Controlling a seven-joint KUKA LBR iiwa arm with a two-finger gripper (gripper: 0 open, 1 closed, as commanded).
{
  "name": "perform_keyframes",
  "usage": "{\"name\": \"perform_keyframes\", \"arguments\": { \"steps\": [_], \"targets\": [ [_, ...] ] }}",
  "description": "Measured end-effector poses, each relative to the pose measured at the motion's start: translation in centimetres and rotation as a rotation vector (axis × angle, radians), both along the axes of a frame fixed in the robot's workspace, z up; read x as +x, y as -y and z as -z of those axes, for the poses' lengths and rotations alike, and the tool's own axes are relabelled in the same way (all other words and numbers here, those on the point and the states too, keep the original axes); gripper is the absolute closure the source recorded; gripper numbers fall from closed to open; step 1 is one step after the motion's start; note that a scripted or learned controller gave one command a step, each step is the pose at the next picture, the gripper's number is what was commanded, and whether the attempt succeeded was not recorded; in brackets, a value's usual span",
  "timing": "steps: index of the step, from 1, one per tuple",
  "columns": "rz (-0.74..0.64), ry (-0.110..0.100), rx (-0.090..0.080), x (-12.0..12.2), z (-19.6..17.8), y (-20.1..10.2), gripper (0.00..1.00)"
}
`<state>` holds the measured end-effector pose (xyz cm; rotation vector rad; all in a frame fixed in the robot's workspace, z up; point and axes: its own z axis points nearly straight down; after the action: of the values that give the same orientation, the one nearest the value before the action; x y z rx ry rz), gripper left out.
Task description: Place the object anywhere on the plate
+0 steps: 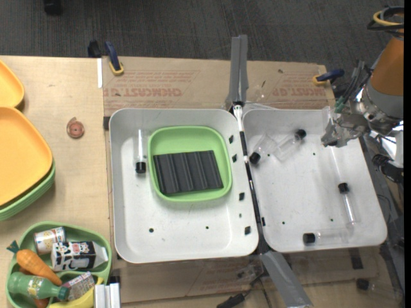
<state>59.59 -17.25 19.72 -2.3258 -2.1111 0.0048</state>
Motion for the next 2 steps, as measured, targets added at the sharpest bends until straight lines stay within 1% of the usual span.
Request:
{"name": "perform_keyframes", "arguments": {
  "steps": [1,2],
  "targets": [
    [0.0,0.0,0.0,0.0,0.0,0.0,0.0],
    [0.153,0.001,0.0,-3.0,-4.8,-2.0,0.0]
  ]
}}
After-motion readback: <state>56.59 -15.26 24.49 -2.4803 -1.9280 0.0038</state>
